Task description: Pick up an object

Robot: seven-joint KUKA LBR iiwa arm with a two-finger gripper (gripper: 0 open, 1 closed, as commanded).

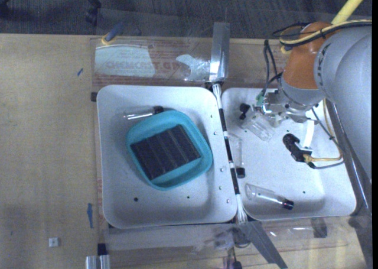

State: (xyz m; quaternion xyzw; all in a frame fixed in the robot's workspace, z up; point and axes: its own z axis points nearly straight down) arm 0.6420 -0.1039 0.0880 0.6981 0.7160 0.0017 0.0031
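Observation:
My gripper hangs low over the far left part of the right bin, under the orange wrist band. A small black piece lies just left of it. A clear tube with a black cap rests near the right bin's front edge. In the left bin sits a blue dish with a dark ribbed insert, and a thin pen-like stick lies behind the dish. I see nothing held in the gripper.
A small black bit lies by the divider between the bins. A black connector on a yellow cable hangs from the arm over the right bin. A plastic bag and a metal bracket lie behind the bins.

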